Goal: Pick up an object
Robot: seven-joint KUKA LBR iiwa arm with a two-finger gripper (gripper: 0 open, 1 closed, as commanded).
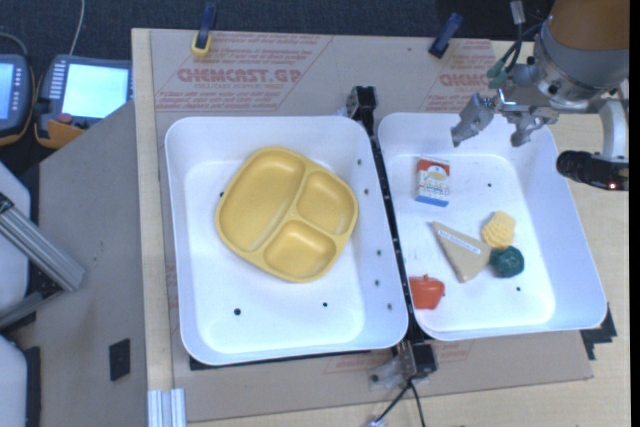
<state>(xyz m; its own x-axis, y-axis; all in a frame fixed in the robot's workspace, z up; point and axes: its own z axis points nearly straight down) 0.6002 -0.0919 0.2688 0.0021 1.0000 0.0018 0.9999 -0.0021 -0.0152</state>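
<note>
Approach step: the claw (496, 123) hangs spread wide and empty above the far rim of the right-hand shallow white bin (570, 205), touching nothing. The small red-and-white carton (433, 182) lies just below it in that bin. The next move probably calls for descent over the carton, then closing.

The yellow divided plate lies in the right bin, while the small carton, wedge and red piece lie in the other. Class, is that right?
Not quite. The camera view shows the yellow divided plate in the left bin; the small carton, wedge and red piece lie in the right bin.
</note>
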